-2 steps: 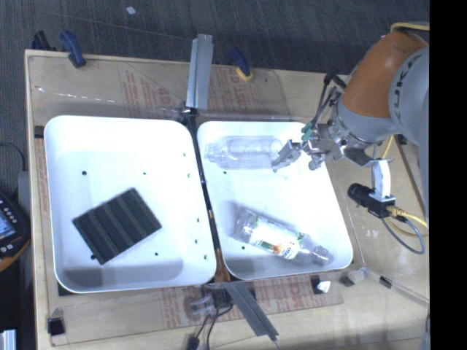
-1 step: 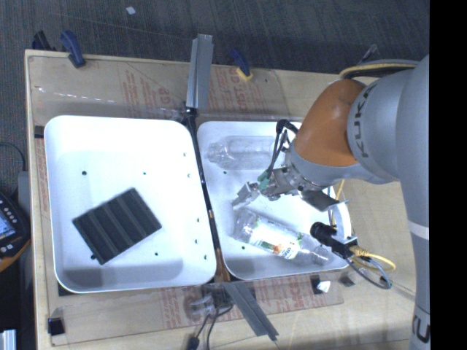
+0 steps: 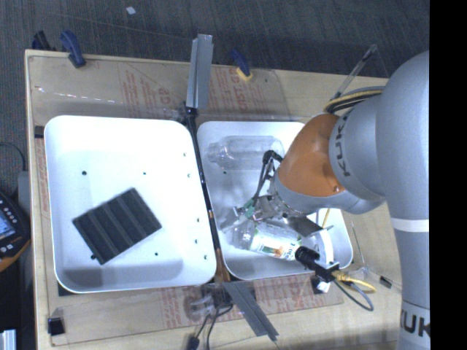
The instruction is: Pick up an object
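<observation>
A: White plastic, two shallow bins side by side on the pale wooden surface (image 3: pixel 109 86). The left white bin (image 3: pixel 66 144) carries a dark ribbed rectangular panel (image 3: pixel 117 225), lying flat and turned at a slant, well apart from everything else.

B: And the right white bin (image 3: pixel 237 268) is the busy one. The grey arm with the orange band (image 3: pixel 310 168) leans in over it and covers much of its far side.

A: What's under there?

B: A clear plastic bottle (image 3: pixel 237 152) lies on its side near the top edge. Lower down, a white bottle with an orange and green label (image 3: pixel 273 243) lies tilted, with crumpled clear wrapping just beside it.

A: And the gripper (image 3: pixel 264 208)?

B: It sits low among that clutter, right above the white bottle. Whether it is open or clamped on anything, I can't tell; the wrist and tangle blur it.

A: Blue clamps (image 3: pixel 71 48) grip the surface's far edge, and a grey metal bar (image 3: pixel 198 71) stands between the bins.
</observation>
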`<state>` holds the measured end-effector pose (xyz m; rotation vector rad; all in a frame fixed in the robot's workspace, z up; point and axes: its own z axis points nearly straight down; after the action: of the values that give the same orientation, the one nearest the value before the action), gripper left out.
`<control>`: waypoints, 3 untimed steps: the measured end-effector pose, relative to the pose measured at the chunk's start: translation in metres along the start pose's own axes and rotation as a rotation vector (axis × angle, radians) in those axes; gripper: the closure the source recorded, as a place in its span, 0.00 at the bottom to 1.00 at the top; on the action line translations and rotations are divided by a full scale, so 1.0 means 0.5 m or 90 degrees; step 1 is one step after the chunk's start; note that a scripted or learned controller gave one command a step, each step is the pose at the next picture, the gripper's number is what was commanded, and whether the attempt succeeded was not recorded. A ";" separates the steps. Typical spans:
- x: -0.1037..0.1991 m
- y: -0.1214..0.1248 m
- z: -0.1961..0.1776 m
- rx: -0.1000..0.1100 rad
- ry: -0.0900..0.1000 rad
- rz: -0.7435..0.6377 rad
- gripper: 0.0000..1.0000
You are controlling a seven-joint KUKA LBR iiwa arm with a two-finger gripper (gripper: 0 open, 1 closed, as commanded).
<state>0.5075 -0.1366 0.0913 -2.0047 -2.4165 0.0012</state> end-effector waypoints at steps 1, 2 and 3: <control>0.001 0.004 -0.020 -0.001 0.000 -0.004 1.00; 0.000 0.003 -0.020 -0.001 -0.001 -0.004 0.00; -0.055 -0.070 -0.080 -0.001 0.002 0.051 0.00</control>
<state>0.4782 -0.1701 0.1314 -2.0981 -2.3339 -0.0047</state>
